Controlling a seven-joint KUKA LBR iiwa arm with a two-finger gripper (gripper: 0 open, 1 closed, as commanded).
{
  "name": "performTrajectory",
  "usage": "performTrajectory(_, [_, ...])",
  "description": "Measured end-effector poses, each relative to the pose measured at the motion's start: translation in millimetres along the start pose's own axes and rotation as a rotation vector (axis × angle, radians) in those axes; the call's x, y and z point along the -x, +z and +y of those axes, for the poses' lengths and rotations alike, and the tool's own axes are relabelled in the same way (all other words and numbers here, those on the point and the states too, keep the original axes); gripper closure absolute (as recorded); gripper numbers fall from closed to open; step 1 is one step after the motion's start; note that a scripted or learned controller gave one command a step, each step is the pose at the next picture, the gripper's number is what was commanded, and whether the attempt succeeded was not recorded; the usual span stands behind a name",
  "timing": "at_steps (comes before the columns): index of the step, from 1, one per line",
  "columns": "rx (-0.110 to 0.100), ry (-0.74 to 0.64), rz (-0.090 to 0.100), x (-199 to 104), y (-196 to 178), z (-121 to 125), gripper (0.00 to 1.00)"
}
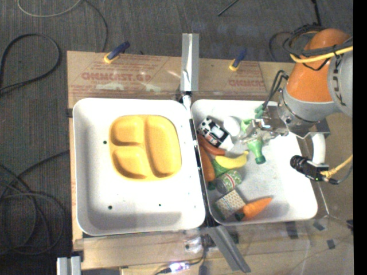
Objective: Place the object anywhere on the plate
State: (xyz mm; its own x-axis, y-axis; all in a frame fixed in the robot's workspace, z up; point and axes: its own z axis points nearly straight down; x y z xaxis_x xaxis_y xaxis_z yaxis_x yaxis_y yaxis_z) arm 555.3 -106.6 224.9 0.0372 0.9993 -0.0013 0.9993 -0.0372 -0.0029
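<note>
The gripper (259, 132) hangs over the right bin (295, 196) near its far edge; whether it is released or clenched cannot be told. A green bottle (257, 151) sits just beneath it. The yellow plate (145, 146), 3 compartments, lies in the left bin (92, 199). Cardboard (114, 79) lettering is unreadable.

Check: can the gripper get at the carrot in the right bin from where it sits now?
Probably yes. The carrot lies at the near edge of the right bin, its upper side uncovered, touching only the patterned box on one side. The gripper hovers over the same bin.
</note>
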Motion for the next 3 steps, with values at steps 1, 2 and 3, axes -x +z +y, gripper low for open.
performTrajectory(1, [0.001, -0.103, 0.000, -78.5, -21.7, 34.9, 1.00])
performTrajectory(2, [0.000, -0.101, -0.002, -134.7, 23.7, 66.8, 1.00])
performTrajectory(3, [0.001, -0.100, -0.002, -134.6, 23.4, 66.9, 0.00])
